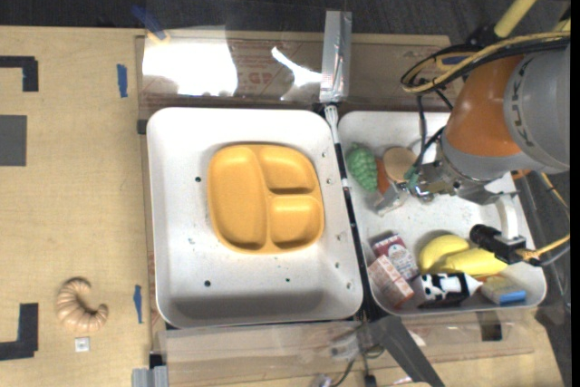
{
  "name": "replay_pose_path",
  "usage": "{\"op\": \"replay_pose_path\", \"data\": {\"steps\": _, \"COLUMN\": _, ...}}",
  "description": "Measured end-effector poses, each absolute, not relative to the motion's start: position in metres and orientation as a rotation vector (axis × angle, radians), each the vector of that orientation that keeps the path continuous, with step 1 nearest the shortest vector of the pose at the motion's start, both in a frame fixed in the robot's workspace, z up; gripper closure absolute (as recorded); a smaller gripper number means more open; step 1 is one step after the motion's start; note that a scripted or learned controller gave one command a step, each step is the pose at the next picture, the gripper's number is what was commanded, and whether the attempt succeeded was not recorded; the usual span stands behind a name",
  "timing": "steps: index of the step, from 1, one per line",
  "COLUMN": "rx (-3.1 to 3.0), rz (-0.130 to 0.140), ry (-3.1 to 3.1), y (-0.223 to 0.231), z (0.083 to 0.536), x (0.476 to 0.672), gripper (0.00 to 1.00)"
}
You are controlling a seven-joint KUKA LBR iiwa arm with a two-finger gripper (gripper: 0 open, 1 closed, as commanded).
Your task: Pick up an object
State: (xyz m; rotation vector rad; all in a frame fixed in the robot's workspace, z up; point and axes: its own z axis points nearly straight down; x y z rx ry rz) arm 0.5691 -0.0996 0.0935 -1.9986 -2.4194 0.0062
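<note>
I see my gripper [399,195] low in the right bin [535,290], beside a bumpy green object [362,166]; whether it's parted or closed, I cannot tell. A smooth yellow banana [458,256] crowds the bin's near wall.

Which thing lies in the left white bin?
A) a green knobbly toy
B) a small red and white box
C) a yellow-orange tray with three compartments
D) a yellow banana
C: the yellow-orange tray with its three compartments lies in the left bin, while the banana, the green toy and the red and white box all lie in the right bin.
</note>
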Motion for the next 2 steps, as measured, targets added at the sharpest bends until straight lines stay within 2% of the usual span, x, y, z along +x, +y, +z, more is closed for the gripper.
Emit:
{"op": "replay_pose_path", "data": {"steps": 1, "rx": -2.038, "rz": -0.004, "ry": -2.397, "y": -0.101, "z": 0.087, "x": 0.606, "gripper": 0.0}}
{"op": "replay_pose_path", "data": {"steps": 2, "rx": -2.04, "rz": -0.009, "ry": -2.403, "y": -0.1, "z": 0.1, "x": 0.608, "gripper": 1.0}}
